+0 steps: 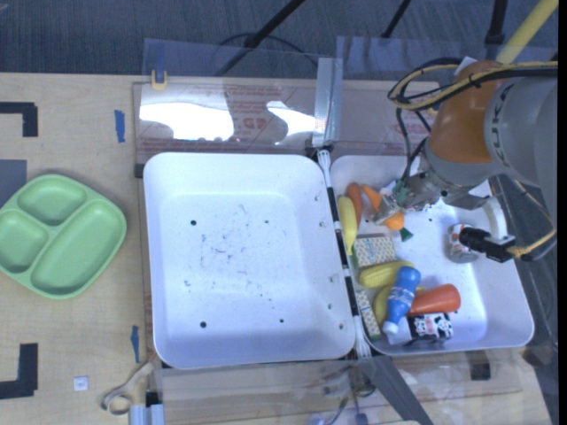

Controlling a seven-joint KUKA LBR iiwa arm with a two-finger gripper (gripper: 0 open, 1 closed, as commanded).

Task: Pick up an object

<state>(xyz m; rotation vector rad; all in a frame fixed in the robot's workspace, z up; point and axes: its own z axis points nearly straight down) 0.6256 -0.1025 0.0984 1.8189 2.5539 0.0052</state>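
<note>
- No object is between the claw's tips in this view. The objects to pick lie in the right bin, most of them along its left wall.
- The claw hangs over the far part of that bin; I cannot tell whether it is wide or narrow.
- A small orange piece lies just below the claw, and a carrot just to its left.
- A banana lies along the left wall, beside the carrot.
- Nearer the camera come a speckled pad, a yellow fruit, a slanting blue bottle and an orange bottle touching it.
- A black-and-white block lies by the near rim.
- The arm reaches in from the right.
- The left bin adjoins the right one.
- A green plate sits on the surface, well apart to the left.
</note>
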